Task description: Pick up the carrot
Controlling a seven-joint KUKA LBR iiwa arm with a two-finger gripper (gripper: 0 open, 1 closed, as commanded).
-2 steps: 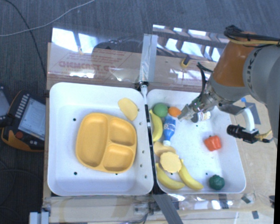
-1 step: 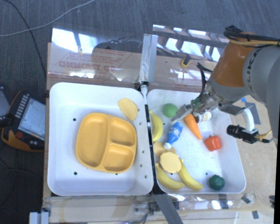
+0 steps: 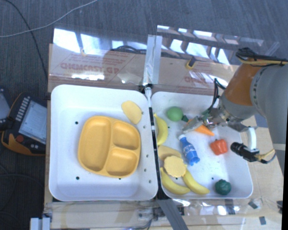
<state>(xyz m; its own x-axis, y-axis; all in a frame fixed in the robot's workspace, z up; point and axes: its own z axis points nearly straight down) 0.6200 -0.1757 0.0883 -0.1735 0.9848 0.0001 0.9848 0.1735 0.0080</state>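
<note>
Camera view is showing the grasp step being attempted: the hand (image 3: pixel 205 123) is being lowered into the right bin (image 3: pixel 241 191) right at the carrot (image 3: pixel 205 130), which is lying near the bin's upper middle, between the green lime-like ball (image 3: pixel 174 113) and the orange pepper (image 3: pixel 219 146). Whether the hand is wide, narrow or gripping cannot be told, since the wrist is covering it. By judgement, the carrot is not yet being lifted; a firm closure across its narrow body is being called for next, then a straight rise clear of the blue bottle (image 3: pixel 188 150)
</note>
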